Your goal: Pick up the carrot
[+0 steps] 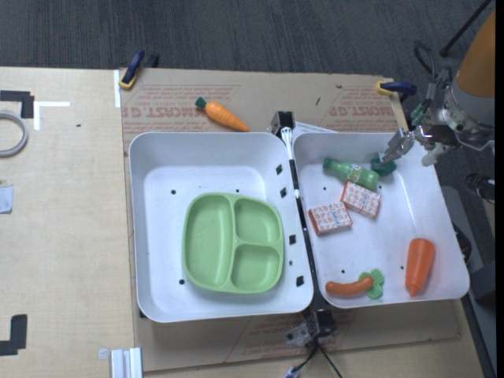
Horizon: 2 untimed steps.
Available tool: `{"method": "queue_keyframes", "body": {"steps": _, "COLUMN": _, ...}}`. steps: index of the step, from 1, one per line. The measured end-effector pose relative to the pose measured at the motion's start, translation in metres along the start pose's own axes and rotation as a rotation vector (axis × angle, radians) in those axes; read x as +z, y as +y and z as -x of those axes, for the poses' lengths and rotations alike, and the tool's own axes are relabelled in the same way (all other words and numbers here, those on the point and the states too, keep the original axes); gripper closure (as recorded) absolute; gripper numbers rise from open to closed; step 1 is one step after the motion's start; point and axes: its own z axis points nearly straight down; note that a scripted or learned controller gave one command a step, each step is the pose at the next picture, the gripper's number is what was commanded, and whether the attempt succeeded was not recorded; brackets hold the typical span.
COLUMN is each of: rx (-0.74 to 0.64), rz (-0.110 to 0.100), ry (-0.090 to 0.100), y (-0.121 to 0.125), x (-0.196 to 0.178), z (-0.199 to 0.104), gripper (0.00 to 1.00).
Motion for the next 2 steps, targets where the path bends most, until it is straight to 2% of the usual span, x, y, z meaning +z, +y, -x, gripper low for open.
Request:
{"method": "queue_keyframes", "body": {"steps": 1, "rx": -0.224, "rz": 0.000, "ry": 0.000, "y": -0.053, "x": 0.046, "z": -0.081, "gripper": 0.00}}
{"method": "queue_keyframes", "body": {"steps": 2, "rx": -0.615, "rz": 0.002, "ry": 0.000, "y": -0.101, "x": 0.038, "z": -0.049, "gripper": 0.00}}
